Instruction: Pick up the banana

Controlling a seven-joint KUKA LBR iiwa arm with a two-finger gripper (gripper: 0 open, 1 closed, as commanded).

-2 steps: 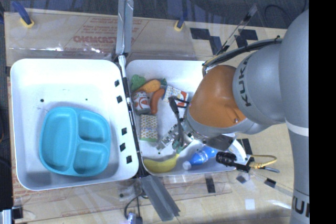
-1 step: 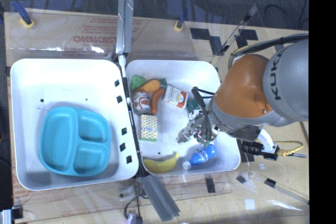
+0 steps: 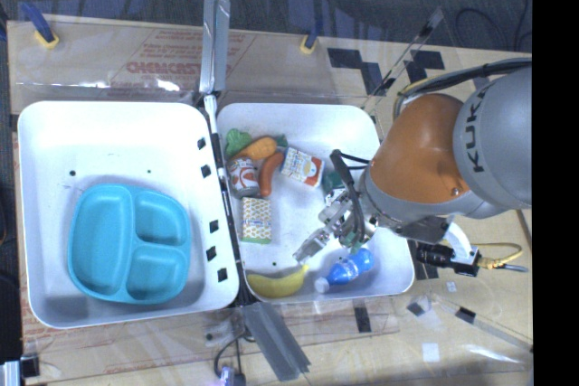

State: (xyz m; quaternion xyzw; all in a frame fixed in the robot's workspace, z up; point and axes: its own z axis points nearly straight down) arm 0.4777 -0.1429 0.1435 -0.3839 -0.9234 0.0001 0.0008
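You are at the approach step: the banana point(image 3: 277, 282) lies at the bottom edge of the right bin point(image 3: 298, 115), low in the frame's centre, and the pincer point(image 3: 312, 247) hangs just above and to its right, apparently open with nothing between its fingers. A blue bottle point(image 3: 348, 269) lies just right of the banana, under the arm point(image 3: 434, 158). Your next move, as I judge it, is to shift the pincer down-left in the frame, straddle the banana across its narrow width clear of the bin wall, then close and lift.
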